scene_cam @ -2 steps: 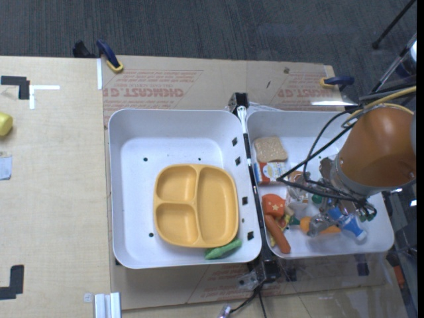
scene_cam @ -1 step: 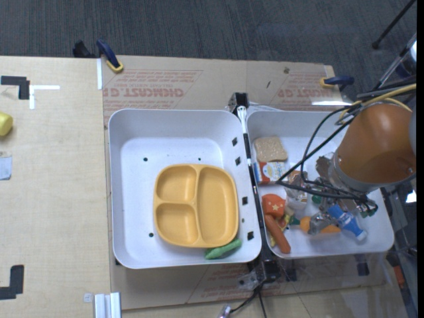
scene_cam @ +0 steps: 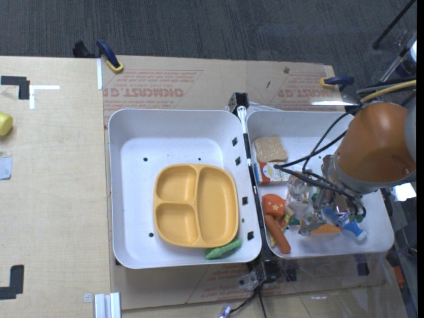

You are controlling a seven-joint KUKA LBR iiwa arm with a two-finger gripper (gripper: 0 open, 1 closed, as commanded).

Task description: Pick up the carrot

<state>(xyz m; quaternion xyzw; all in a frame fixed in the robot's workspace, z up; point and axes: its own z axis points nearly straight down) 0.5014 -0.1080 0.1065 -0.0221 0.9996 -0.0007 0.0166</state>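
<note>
The carrot, a slim orange-red piece, lies at the front left of the right bin, pointing toward the front wall. My gripper hangs low over the middle of that bin, just right of the carrot and a little behind it. Cables and the orange wrist band cover much of it. Nothing can be made out held in it.
A red-orange round food piece sits just behind the carrot. A bread slice and small packet lie further back. Orange and blue items lie under the wrist. The left bin holds a yellow divided plate and a green pod.
</note>
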